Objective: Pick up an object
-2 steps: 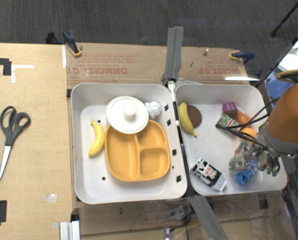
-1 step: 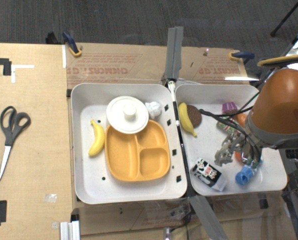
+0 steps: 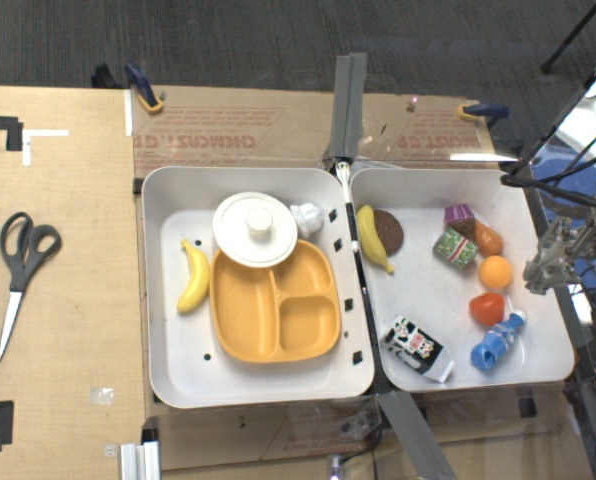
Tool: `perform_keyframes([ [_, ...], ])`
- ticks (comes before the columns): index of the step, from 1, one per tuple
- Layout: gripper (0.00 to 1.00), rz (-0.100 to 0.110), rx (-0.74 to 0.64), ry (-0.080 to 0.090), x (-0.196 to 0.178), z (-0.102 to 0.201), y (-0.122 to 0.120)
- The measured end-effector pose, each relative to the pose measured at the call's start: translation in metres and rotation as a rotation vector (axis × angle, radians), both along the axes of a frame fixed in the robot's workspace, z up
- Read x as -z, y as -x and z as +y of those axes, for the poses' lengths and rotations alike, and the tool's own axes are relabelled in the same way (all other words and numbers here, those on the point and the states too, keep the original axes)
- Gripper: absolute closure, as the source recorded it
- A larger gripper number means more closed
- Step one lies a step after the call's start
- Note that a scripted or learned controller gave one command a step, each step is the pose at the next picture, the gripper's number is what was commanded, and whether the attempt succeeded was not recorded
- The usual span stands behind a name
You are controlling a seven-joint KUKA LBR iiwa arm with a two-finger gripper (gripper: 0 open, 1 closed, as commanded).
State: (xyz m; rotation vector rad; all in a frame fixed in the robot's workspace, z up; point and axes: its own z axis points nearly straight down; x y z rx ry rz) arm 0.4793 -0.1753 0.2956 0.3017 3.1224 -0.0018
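1. The grey metal two-finger gripper (image 3: 550, 264) sits at the right rim of the right-hand shallow white plastic bin (image 3: 548, 363), at about the bin's mid-height, with the arm coming in from the right edge of the view.
2. The gripper is too small and cluttered in this view to tell whether it is released or clenched, and nothing is visible in its grasp.
3. Nearest to it, just to its left inside the right bin, lies a small round orange ball (image 3: 494, 272); just below that is a red tomato-like toy (image 3: 486, 309), and lower still a blue tilted plastic bottle-shaped toy (image 3: 496, 344).
4. Above the ball lie an orange carrot-like piece (image 3: 486, 238), a green-labelled can (image 3: 455, 249) and a purple block (image 3: 459, 214), close together.
5. At the right bin's left side a small yellow banana (image 3: 372, 238) rests against a brown round cookie-like disc (image 3: 388, 231); a black-and-white carton (image 3: 416, 348) lies near the bin's lower edge.
6. The left-hand shallow white plastic bin (image 3: 163, 348) holds a yellow-orange three-compartment tray (image 3: 276, 313), a white round lid with a knob (image 3: 255, 229) overlapping the tray's top, and a second yellow banana (image 3: 193, 275) left of the tray.
7. Grey-handled scissors (image 3: 21, 268) lie on the wooden bench, well apart from both bins.
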Motion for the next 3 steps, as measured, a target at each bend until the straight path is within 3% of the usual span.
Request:
perform_keyframes([
  [1, 1.00, 0.003, -0.062, -0.002, 0.135, 0.022, -0.019],
  [2, 0.00, 0.003, -0.062, -0.001, 0.134, 0.021, -0.019],
  [3, 0.00, 0.001, 0.008, -0.002, 0.203, 0.000, -0.037],
])
